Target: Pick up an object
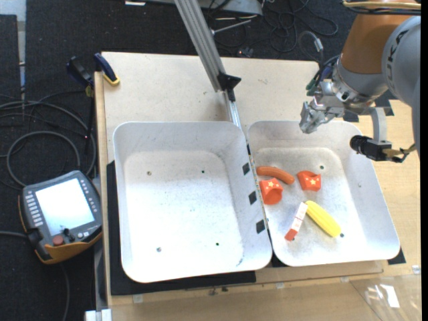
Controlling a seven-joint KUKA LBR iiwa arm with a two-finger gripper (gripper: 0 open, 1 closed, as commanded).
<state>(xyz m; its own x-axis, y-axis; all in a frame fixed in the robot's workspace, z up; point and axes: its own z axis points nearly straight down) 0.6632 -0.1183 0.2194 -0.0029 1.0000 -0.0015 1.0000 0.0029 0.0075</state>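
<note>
The right bin (364, 199) holds several small items: an orange sausage-shaped piece (275, 173), an orange-red cup-like piece (271, 190), a red block (309, 180), a yellow corn cob (323, 219) and a white and red tube (295, 221). My gripper (310, 122) hangs over the bin's far edge, above and behind the red block, well clear of all the items. I see nothing between its fingers.
The left bin (134, 146) lies beside the right one, sharing a middle wall. A slanted metal rail (200, 35) runs down to the bins' far junction. A teach pendant (60, 212) lies off the bench at left. A black clamp (83, 69) sits at the bench's far left corner.
</note>
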